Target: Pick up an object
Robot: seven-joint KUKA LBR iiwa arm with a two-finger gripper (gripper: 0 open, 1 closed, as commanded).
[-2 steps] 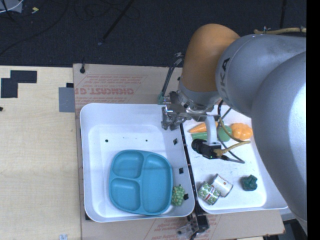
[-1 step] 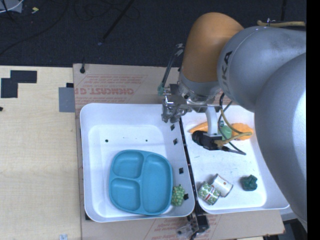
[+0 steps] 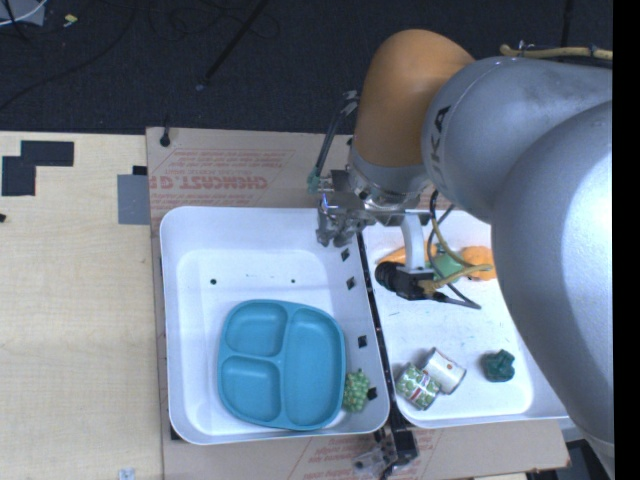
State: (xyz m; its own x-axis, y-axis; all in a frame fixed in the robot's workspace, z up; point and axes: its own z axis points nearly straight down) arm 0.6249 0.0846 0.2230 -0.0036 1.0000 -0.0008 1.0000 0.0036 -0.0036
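Your pincer [image 3: 336, 226] hung over the bins' shared wall [image 3: 369, 313], open or closed you couldn't tell; the orange object [image 3: 478, 260] lay toward the view's right.

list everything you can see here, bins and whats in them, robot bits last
left bin: one, white, on the cardboard
right bin: one, white, beside the left bin
divided plate: one, blue, in the left bin
bumpy cluster: one, green, left bin, beside the plate at the near corner
small container: one, green and white, on its side in the right bin
small lump: one, dark green, right bin
orange thing: one, orange, right bin, partly hidden
cardboard: one sheet, brown with red print, under both bins
arm: one, grey with orange band
gripper: one, over the wall between the bins
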